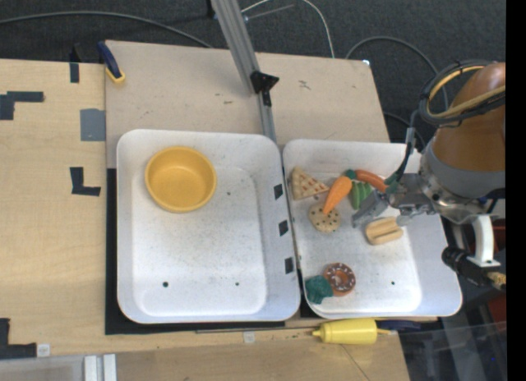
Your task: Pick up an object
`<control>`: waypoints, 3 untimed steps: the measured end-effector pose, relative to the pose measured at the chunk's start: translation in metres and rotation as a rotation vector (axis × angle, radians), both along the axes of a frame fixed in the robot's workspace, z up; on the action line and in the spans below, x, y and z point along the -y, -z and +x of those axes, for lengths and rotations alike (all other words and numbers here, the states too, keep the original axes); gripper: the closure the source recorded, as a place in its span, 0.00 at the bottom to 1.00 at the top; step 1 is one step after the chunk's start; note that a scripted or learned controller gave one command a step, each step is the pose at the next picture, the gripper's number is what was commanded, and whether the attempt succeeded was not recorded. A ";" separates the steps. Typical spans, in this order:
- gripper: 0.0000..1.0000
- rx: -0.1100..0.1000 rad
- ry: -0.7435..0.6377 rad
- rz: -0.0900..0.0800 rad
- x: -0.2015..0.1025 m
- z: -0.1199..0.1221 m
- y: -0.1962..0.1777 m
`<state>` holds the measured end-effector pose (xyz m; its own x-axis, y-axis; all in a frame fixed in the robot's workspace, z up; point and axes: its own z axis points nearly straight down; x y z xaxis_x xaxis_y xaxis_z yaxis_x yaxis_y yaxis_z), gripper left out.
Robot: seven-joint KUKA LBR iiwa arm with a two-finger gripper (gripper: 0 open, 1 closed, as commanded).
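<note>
From my seat, the gripper (371, 209) hangs low in the right bin (427, 289), among the toy food. Its fingers (364, 215) look slightly spread, with nothing visibly between them, though the view is too coarse to be sure. Just beside them lies the bread (383, 231), a tan block. I judge it the nearest target: light, stiff plastic, probably a bit slick, best pinched across its short sides.

The carrot (335, 194) is tapered and smooth (likely to squirt out unless taken mid-body). Near it lie a waffle wedge (306, 184), a round cookie (325, 219) and some green pieces (360, 191). The donut (339, 277) and a teal lump (318, 289) sit well apart, near the front edge.

The left bin (205, 289) holds a yellow bowl (180, 178): rigid, thin-rimmed, graspable at the rim.
</note>
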<state>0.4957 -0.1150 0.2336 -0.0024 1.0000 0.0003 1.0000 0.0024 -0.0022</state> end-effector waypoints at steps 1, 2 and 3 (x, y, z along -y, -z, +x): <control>0.00 0.000 0.001 0.000 0.000 0.000 0.000; 0.00 -0.005 0.002 0.000 -0.003 -0.004 0.044; 0.00 -0.007 0.003 0.001 0.005 -0.007 0.104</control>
